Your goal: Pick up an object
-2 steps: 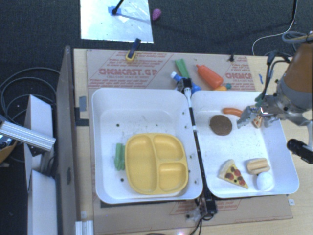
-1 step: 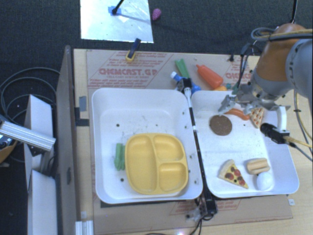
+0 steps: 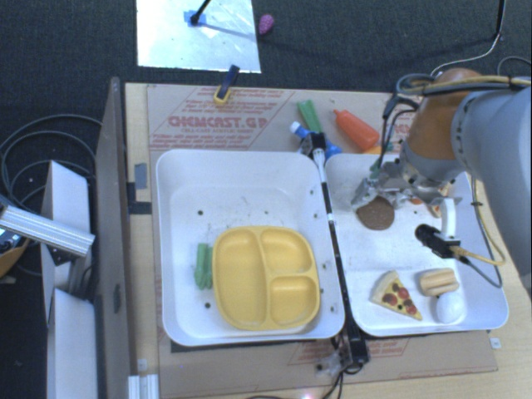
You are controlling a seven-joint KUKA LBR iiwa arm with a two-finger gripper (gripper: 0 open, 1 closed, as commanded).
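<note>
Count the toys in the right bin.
4: a brown disc at the gripper, a pizza slice, bun and egg along the near edge. The arm may hide more.

A brown-surfaced bench (image 3: 208, 115) bears two shallow white bins side by side, the left bin (image 3: 166, 223) and the right bin (image 3: 492, 306). On the bench at their far side lie a green stick (image 3: 309, 115), an orange piece (image 3: 356, 130) and a small blue piece (image 3: 299, 129).

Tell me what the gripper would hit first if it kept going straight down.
Probably the brown disc in the right bin, just below the gripper; the gap between them is unclear.
</note>
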